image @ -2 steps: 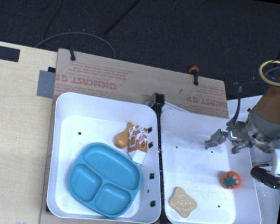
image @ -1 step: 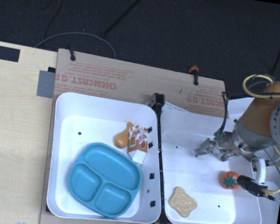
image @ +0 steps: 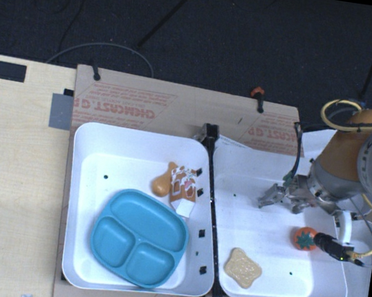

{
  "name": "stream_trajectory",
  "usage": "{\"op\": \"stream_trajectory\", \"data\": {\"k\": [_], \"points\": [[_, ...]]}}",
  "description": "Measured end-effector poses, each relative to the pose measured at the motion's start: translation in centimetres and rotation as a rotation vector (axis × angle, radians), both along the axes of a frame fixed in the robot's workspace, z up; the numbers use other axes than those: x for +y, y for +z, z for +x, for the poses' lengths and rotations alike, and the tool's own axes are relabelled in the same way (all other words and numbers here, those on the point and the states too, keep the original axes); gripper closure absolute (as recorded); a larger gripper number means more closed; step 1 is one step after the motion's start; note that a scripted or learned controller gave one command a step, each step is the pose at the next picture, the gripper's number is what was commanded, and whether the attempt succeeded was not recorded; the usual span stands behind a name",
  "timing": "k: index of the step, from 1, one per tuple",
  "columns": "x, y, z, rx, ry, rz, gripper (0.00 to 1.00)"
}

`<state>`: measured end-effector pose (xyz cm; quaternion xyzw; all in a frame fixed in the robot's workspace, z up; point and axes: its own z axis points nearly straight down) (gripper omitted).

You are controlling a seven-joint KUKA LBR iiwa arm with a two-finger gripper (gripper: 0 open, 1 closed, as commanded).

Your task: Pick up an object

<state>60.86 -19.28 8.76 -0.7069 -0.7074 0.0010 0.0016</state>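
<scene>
My gripper (image: 279, 202) hangs over the upper middle of the right bin (image: 273, 172), its fingers spread apart with nothing between them. A small orange-red round toy with a green top (image: 305, 238) lies to its lower right, apart from it. A tan slice of toast (image: 243, 268) rests near that bin's front edge. In the left bin (image: 93, 158) sit a blue divided plate (image: 138, 237), an orange pear-shaped toy (image: 162, 182) and a brown-and-white packet (image: 184, 184) side by side at the back right.
A black divider (image: 207, 210) runs between the two bins. Bare white floor lies in the right bin between my gripper and the toast. The arm's grey and orange wrist (image: 353, 157) stands over that bin's right rim.
</scene>
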Motion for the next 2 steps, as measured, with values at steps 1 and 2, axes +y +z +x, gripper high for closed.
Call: {"op": "stream_trajectory", "data": {"k": [1, 2], "points": [[0.0, 1.0, 0.0, 0.0, 0.0, 0.0, 1.0], [-0.8, 7.2, 0.1, -0.007, -0.003, -0.002, 1.0]]}}
